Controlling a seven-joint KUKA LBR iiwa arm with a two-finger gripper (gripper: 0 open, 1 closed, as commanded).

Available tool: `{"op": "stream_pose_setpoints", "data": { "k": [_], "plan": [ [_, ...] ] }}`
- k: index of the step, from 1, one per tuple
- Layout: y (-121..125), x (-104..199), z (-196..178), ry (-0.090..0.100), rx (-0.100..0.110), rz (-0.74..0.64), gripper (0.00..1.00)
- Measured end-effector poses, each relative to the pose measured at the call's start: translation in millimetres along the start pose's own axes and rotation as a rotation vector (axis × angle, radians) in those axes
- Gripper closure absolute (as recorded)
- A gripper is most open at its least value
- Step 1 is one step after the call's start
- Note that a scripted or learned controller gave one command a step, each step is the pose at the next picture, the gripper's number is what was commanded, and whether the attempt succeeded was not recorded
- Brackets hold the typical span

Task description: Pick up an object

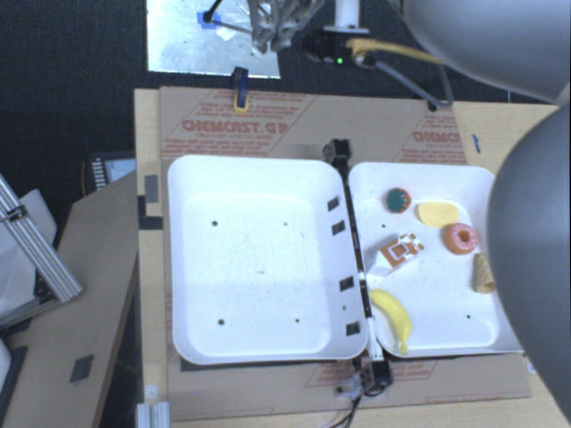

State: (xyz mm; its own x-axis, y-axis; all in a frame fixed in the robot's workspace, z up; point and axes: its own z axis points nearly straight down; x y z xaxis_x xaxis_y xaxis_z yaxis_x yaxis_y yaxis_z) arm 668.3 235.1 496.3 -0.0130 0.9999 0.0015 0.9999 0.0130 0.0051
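- Printed in red on the brown cardboard sheet (375, 119) under the bins: "CHEMCAST", legible behind the left bin, repeated partly at the right behind the arm.
- No legible writing on the small orange-and-white packet (401, 251); too small to read.
- Gripper (272, 25) at the top of the view, above a shiny metal plate (192, 25), well apart from both bins; fingers (263, 34) close together, nothing seen between them, though blurred enough that the exact gap cannot be told.
- In the right bin (446, 328): banana (393, 317) at the near left corner, touching the divider wall; teal-and-orange round piece (398, 201) near the far edge; yellow flat piece (438, 213) just beside it; pink doughnut (460, 238) near the yellow piece; tan cone (483, 275) beside the arm's grey body.
- Left bin (250, 266) a white floor with four small dark dots.
- Open floor in the right bin between banana and cone, toward the near rim.
- Grey arm link (535, 266) covering the right bin's right edge.
- Black clips (339, 228) along the seam between the bins.
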Motion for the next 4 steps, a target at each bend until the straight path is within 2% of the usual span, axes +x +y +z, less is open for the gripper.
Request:
{"op": "stream_pose_setpoints", "data": {
  "k": [1, 2, 3, 4],
  "plan": [
    [0.0, 0.0, 0.5, 0.000, 0.001, -0.002, 0.00],
    [0.1, 0.6, -10.9, 0.000, -0.002, -0.007, 1.00],
    [0.1, 0.7, -10.5, 0.000, -0.001, -0.009, 0.00],
    [0.2, 1.4, -21.6, 0.001, -0.003, -0.013, 1.00]
  ]
}}
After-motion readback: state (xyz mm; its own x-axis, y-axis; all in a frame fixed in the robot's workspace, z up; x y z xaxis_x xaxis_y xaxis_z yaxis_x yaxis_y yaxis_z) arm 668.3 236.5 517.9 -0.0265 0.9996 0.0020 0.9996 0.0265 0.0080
